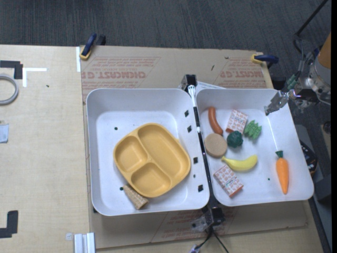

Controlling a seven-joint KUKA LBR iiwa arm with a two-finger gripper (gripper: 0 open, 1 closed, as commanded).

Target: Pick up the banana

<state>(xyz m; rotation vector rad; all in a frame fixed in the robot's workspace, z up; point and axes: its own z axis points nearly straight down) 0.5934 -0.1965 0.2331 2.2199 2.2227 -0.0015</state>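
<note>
1. The gripper (275,105) hovers over the right bin's (295,196) far right corner; whether it is open or closed cannot be told.
2. The banana (241,163) lies near that bin's middle, between a round cookie (215,145) and a carrot (283,174).
3. A yellow divided plate (151,159) fills the left bin (100,141).

The arm (322,62) enters at the frame's right edge and is cut off by it. Its visible shell is pale grey, with a rounded orange-tan section at the top. Below this sits a cluster of metallic grey fittings with small dark parts, too small to resolve individually. Thin dark cables run along the assembly; one black cable arcs upward toward the frame's upper right corner. The hand (274,105) is a slim, silver-grey metal piece tapering to a narrow, pointed tip.
</note>
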